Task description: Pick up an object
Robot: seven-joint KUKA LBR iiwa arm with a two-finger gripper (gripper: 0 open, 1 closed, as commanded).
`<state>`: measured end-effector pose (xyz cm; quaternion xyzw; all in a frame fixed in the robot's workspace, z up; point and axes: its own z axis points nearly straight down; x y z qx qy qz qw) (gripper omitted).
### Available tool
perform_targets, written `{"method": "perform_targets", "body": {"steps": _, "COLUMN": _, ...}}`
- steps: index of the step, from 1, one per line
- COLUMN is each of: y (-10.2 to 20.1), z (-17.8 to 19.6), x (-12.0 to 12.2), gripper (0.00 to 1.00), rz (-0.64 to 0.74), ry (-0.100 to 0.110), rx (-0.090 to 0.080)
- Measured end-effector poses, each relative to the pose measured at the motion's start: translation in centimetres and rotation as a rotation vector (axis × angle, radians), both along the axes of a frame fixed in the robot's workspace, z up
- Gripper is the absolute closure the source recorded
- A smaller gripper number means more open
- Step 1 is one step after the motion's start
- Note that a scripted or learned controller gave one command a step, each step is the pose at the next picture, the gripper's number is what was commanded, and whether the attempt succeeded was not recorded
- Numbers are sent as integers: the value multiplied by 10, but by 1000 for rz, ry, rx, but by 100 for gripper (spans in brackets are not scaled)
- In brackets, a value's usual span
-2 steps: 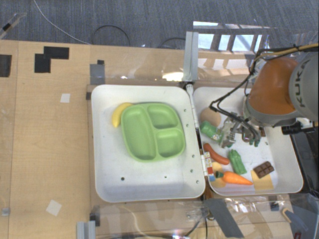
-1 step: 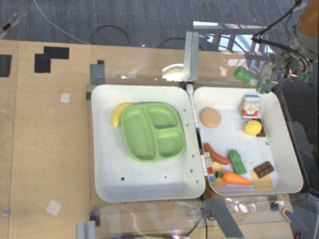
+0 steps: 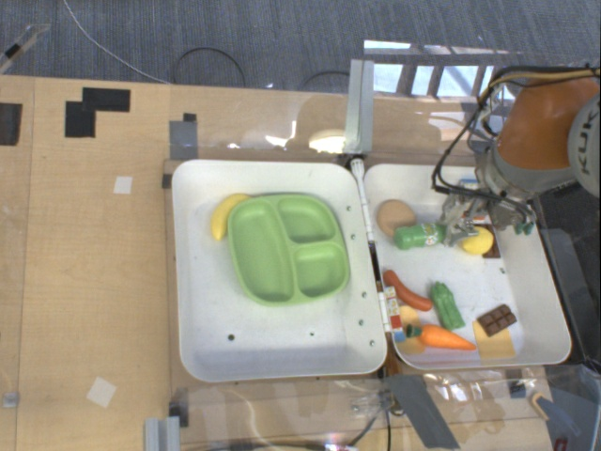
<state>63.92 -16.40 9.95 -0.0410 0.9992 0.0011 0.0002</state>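
My gripper [image 3: 460, 224] hangs low over the back of the right bin [image 3: 535, 280]. Just below it a green cylindrical object [image 3: 415, 237] lies on its side, its right end touching or under the gripper. A yellow lemon-like piece [image 3: 479, 243] sits right beside the gripper on its right. A brown rounded item [image 3: 395, 216] rests at the bin's back left. Nearer the front lie a red sausage [image 3: 406, 291], a green pickle [image 3: 445, 306], a carrot [image 3: 443, 338], a brown chocolate bar [image 3: 496, 320] and a yellow block [image 3: 498, 345].
The left bin [image 3: 207, 336] holds a green divided plate [image 3: 286, 248] with a banana [image 3: 223, 216] tucked at its back left edge. A ridge [image 3: 368, 252] divides the bins. Cables [image 3: 460, 148] loop off the arm's wrist above the right bin.
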Motion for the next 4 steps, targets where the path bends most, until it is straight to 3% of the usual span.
{"method": "perform_targets", "body": {"steps": 1, "y": -43, "z": 63, "x": -23, "gripper": 100, "rz": 202, "ry": -13, "rx": -7}}
{"method": "perform_targets", "body": {"steps": 2, "y": -41, "z": 61, "x": -23, "gripper": 0, "rz": 204, "ry": -11, "rx": -6}}
{"method": "perform_targets", "body": {"steps": 3, "y": -26, "z": -10, "x": -60, "gripper": 0, "rz": 262, "ry": -15, "rx": -7}}
{"method": "perform_targets", "body": {"steps": 4, "y": 29, "z": -10, "x": -43, "gripper": 0, "rz": 322, "ry": -15, "rx": -5}}
